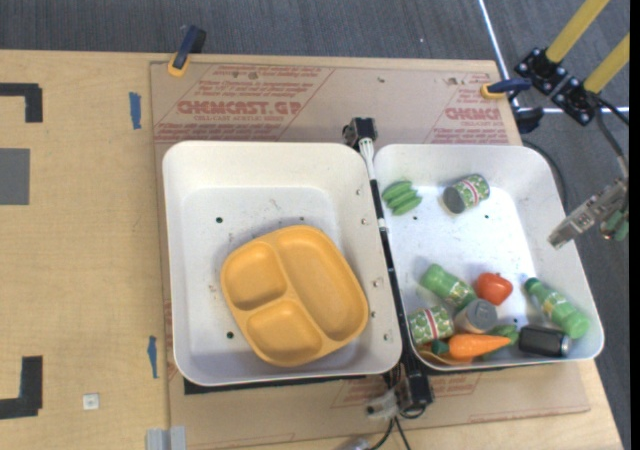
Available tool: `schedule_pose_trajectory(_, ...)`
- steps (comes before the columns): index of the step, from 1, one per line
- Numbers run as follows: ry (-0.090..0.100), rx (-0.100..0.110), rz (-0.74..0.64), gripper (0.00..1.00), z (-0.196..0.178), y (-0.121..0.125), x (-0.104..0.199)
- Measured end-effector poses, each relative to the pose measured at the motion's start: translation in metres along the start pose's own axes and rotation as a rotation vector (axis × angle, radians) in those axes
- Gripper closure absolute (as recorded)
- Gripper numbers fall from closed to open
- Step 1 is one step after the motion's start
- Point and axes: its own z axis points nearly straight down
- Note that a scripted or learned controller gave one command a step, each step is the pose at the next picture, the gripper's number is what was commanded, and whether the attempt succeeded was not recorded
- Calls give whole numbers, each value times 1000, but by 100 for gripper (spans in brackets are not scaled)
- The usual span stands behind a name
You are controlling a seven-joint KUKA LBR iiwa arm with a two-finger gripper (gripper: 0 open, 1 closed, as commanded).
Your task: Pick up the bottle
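Because the gripper (pixel 600 218) sits just outside the right bin's (pixel 530 170) right rim, the move we face turns on one relation: the bottle (pixel 556 306) lies below and a little left of it in the camera view, inside that bin near its lower right corner. We judge the bottle's long axis to run on a slant, cap toward the upper left, base toward the lower right, so the reach would be inward and down the frame. Of the gripper we see a small grey shape at the frame's edge, and we cannot tell its state.

Around the bottle, the right bin holds a black piece (pixel 543 341) touching it just below, a carrot (pixel 478 345) and a grey cap (pixel 480 316) to its left, a tomato (pixel 493 288), and two small cans (pixel 466 192). A green pod (pixel 401 197) lies far from the bottle, by the bin's upper left. The left bin (pixel 200 178) holds a yellow divided plate (pixel 293 293).
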Motion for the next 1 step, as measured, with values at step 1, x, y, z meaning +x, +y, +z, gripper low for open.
schedule_pose_trajectory(1,0,0,0,0,0,0,0)
